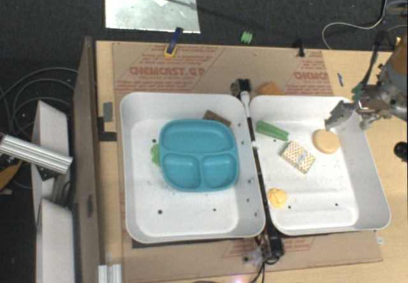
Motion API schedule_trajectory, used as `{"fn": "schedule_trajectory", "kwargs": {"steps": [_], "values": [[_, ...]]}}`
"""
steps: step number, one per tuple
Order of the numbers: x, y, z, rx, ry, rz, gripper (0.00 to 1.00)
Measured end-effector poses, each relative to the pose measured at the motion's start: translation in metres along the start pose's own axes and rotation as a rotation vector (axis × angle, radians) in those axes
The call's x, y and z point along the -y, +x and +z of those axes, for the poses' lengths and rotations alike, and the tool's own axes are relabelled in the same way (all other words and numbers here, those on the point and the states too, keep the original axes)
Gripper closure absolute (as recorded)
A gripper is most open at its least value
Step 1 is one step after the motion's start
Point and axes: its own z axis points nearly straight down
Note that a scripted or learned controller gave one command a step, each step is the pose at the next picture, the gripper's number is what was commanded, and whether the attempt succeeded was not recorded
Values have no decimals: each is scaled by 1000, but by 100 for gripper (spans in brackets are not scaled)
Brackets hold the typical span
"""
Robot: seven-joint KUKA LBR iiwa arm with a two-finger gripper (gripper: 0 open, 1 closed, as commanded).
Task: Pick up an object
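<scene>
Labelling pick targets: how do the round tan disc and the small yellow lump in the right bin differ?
The round tan disc is larger, paler and flat; the small yellow lump is brighter and knobbly. The disc lies near the gripper; the lump sits by the front wall. Both rest loose in the right white bin.

The arm [396, 78] reaches in from the right edge, its gripper [349, 113] angled down and leftward, holding nothing visible.

Bins [137, 148]: white. Divided tray [197, 154]: turquoise blue. Stick piece [273, 129]: green. Round disc [326, 141]: pale tan. Small box [298, 156]: tan-and-white checked pattern. Small lump [277, 197]: yellow. Bench board [166, 68]: tan, red lettering.
</scene>
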Motion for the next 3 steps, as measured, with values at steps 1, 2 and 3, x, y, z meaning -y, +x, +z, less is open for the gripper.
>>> {"fn": "schedule_trajectory", "kwargs": {"steps": [1,2,3], "values": [[-22,44,132,-5,12,-5,0],[-37,29,196,-1,4,3,0],[-92,-2,192,0,3,-3,0]]}}
